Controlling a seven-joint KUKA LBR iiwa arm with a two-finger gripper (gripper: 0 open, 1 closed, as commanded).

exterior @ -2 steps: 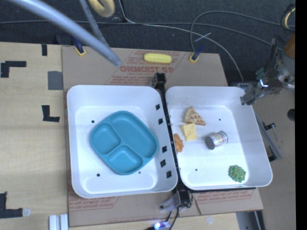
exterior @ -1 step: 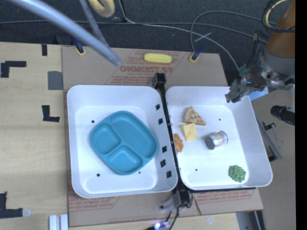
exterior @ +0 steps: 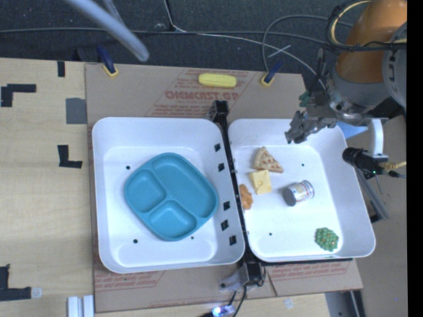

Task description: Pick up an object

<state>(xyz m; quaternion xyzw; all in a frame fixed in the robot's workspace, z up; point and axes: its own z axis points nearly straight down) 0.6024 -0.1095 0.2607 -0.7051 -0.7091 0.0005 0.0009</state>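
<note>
In the right bin [exterior: 344, 240] lie a pizza-slice toy [exterior: 266, 160], a yellow cheese block [exterior: 261, 181], a small orange piece [exterior: 245, 197] by the left wall, a silver can [exterior: 299, 192] on its side and a green broccoli-like piece [exterior: 326, 239] near the front right corner. My gripper [exterior: 299, 130] hangs over the bin's back right part, right of and above the pizza slice, apart from all the objects. Nothing shows between its dark fingertips.
The left bin [exterior: 109, 243] holds a blue divided plate [exterior: 170, 195]. A yellow banana-like toy [exterior: 217, 80] lies on the cardboard behind the bins. Cables cross the back, and a black fitting [exterior: 360, 157] sticks out by the right bin's right rim.
</note>
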